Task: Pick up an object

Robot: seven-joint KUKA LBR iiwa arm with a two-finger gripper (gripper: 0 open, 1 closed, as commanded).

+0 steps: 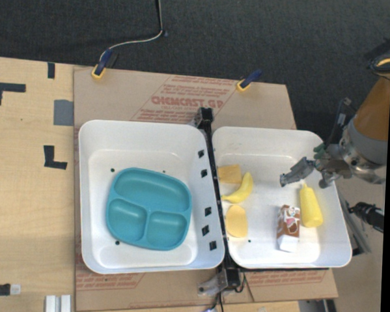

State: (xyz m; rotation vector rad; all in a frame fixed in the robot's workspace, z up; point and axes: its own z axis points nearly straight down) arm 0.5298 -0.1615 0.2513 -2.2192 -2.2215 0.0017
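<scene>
My gripper (pixel 308 175) hangs over the right side of the right bin (pixel 267 139), fingers spread open with nothing between them. Just below it lies a yellow corn-like piece (pixel 310 206). Beside that piece, to its left, lies a brown and white packet (pixel 288 227). Near the bin's left wall are a yellow banana (pixel 241 189), a pale yellow block (pixel 229 173) and an oval yellow piece (pixel 236 221).
The left bin (pixel 91 146) holds a teal divided plate (pixel 149 208). A black divider clip strip (pixel 207 179) runs between the bins. Both bins rest on a cardboard sheet (pixel 178 99) with clamps at its back edge.
</scene>
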